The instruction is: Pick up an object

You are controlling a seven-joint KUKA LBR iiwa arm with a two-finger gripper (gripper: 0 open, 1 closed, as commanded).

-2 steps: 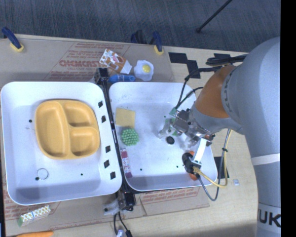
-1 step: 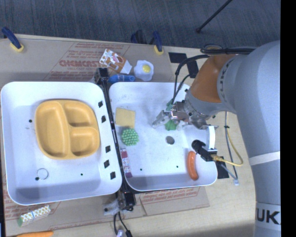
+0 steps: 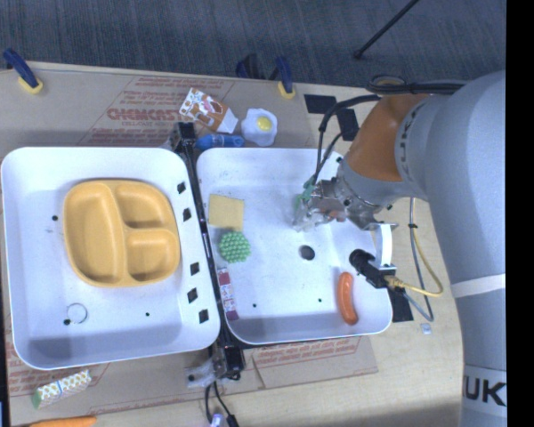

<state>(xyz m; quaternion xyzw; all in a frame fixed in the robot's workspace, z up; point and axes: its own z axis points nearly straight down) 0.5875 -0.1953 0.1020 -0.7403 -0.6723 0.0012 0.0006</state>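
Yellow block [image 3: 226, 212] flat at right bin's nine o'clock; green bumpy ball [image 3: 234, 246] just below; orange sausage [image 3: 346, 298] at five o'clock.

Grey carpet floor [image 3: 160, 12] — cardboard-topped bench [image 3: 116, 96], blue clamps [image 3: 22, 69].

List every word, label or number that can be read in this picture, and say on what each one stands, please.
"UK": white letters on the grey arm, cut off at the edge.
Red print on the cardboard sheet behind the bins: blurred; perhaps "CHEMCAST", not sure.
Red print on the cardboard's front edge: too small to read.
Snack packet behind the bins: print unreadable.
Strip label between the bins: unreadable.
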